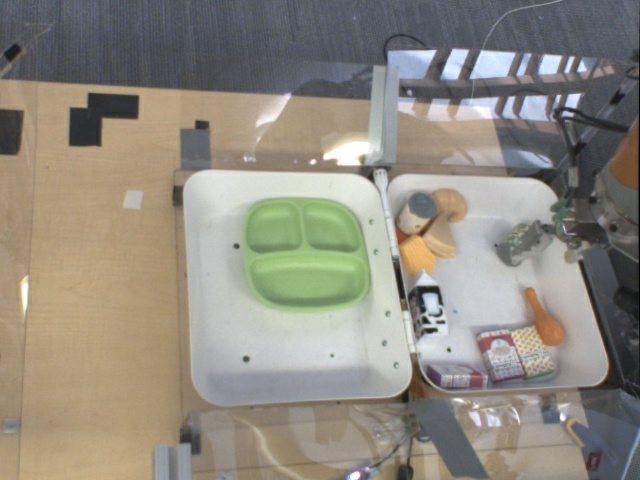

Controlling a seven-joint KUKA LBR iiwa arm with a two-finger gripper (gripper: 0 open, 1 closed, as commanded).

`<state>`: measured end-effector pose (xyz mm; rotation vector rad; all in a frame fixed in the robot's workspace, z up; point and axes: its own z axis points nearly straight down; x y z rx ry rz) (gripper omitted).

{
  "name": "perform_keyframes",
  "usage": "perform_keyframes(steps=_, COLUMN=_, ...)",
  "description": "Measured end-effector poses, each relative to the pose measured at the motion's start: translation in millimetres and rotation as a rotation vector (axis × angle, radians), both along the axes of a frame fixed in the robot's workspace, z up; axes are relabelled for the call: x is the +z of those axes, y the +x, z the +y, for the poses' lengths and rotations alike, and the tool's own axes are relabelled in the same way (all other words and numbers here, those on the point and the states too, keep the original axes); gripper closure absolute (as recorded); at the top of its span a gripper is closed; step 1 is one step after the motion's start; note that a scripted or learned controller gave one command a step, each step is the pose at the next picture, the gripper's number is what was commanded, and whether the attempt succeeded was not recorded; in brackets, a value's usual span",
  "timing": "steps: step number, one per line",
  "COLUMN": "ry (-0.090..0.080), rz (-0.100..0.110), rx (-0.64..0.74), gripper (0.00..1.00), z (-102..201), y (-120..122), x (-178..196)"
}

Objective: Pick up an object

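Note:
My gripper (517, 243) hangs over the right part of the right bin (480, 288), low above the white floor. The arm comes in from the right edge. Nothing is visible in the gripper. Below it lies an orange spoon-shaped toy (545, 316). At the bin's upper left sit a tan bread-like piece (447, 206), a grey-blue round piece (421, 206) and an orange wedge (418, 256). A black and white item (428, 310) lies by the left wall. Two small boxes (517, 353) and a pink packet (455, 375) rest along the front wall.
The left bin (215, 298) holds a green divided plate (305, 253) near its middle. A grey post (381, 118) rises behind the divider between the bins. Bare white floor lies between my gripper and the black and white item.

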<state>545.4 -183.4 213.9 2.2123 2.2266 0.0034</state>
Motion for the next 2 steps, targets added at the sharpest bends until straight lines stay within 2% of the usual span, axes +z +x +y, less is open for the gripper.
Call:
perform_keyframes(steps=1, ry=0.001, rz=0.001, rx=-0.137, gripper=0.00, z=-20.0, y=48.0, x=-72.4)
perform_keyframes(steps=2, ry=0.006, rz=-0.003, rx=-0.450, gripper=0.00, z=-12.9, y=88.5, x=-126.6)
